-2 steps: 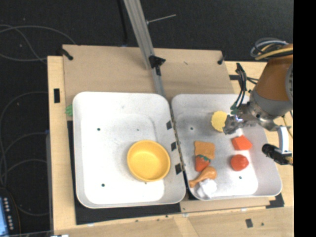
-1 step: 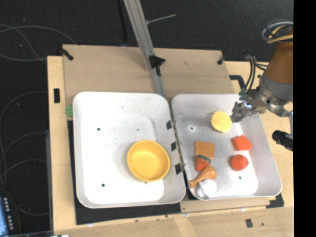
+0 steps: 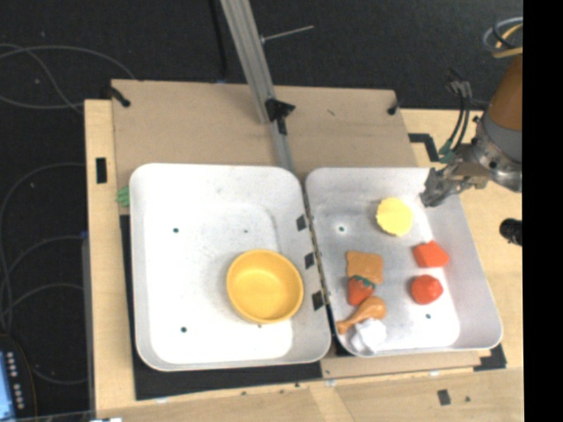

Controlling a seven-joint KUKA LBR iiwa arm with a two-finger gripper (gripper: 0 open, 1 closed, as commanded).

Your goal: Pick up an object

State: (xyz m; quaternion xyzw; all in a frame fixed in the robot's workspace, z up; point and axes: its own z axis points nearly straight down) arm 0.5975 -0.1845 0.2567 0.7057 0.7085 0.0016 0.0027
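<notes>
Overhead slanted view of a tan tabletop w/ two shallow white bins side by side. The left white bin holds a round yellow plastic bowl, upright, near its lower right corner. The right white bin holds several small items: a flat pale-yellow round disc toward the top, a red-orange block just below and right of it, a rounded red piece under that, a tan square cracker-like piece near the middle, a small red-and-green toy touching its lower edge, and an orange drumstick-shaped toy beside a small white lump at the bottom rim. The grey arm w/ orange band comes in from the right; its dark pincer hangs over the right bin's upper right rim, near the yellow disc but apart from it. Whether the pincer is wide or narrow can't be told at this res., and nothing is seen held in it. Judged progress: early. No pick made yet; every item lies in a bin. Left to do: lower onto one item, prob. the disc as nearest, close on it, lift.
</notes>
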